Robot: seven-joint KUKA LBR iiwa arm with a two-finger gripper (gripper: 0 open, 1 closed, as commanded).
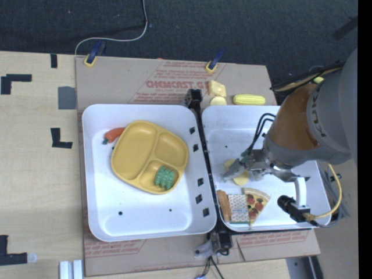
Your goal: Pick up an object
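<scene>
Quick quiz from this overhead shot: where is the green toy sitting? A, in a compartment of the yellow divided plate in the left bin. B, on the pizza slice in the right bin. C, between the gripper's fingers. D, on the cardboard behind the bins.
A: the green toy lies in the lower right compartment of the yellow divided plate, which sits in the left bin.

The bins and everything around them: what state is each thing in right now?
Yellow plate: flat in the left bin, tilted askew.
Green toy: lying in a plate compartment.
Carrot: beside the plate, partly hidden by its rim.
Pizza slice: flat in the right bin.
Corn: lying outside the bins.
Gripper: lowered into the right bin, over a pale yellow piece.
</scene>
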